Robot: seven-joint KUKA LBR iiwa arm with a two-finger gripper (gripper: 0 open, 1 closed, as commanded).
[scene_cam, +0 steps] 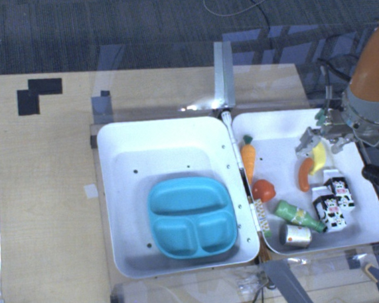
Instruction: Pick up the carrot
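The carrot (249, 158) is orange with a small green top. It lies lengthwise in the right bin (273, 125), close to that bin's left wall, with the green end pointing to the back. My gripper (322, 141) hangs over the right part of the same bin, well to the right of the carrot and apart from it. Its fingers (305, 144) are spread open, just above a yellow banana-like piece (319, 157), and nothing is held between them.
Near the carrot lie a red tomato (263, 190), a green bottle (298, 215) and a metal can (295, 235). An orange piece (304, 174) and a cow-patterned carton (335, 205) sit under the gripper's side. The left bin (123, 154) holds a blue divided tray (192, 215).
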